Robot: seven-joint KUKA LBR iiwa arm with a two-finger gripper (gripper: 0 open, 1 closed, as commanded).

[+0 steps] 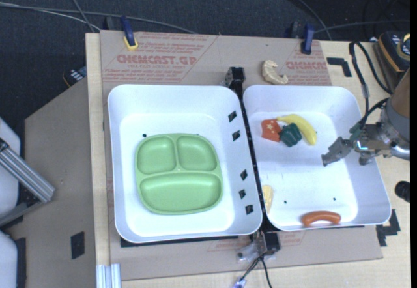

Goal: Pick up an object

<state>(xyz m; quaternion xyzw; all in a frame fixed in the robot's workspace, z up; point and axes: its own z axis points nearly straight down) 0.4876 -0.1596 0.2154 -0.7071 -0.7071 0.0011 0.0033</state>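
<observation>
a grey arm (399, 111) enters at three o'clock, its rounded wrist ending in a dark metal gripper (348, 150) with slim, angular grey fingers (332, 155). black cables loop alongside the wrist at two o'clock.

You see a yellow banana (301, 126), a red piece (270, 129) and a dark green piece (290, 135) clustered, touching, in the right bin (345, 202). An orange sausage-shaped piece (320, 218) lies at its front wall.
</observation>
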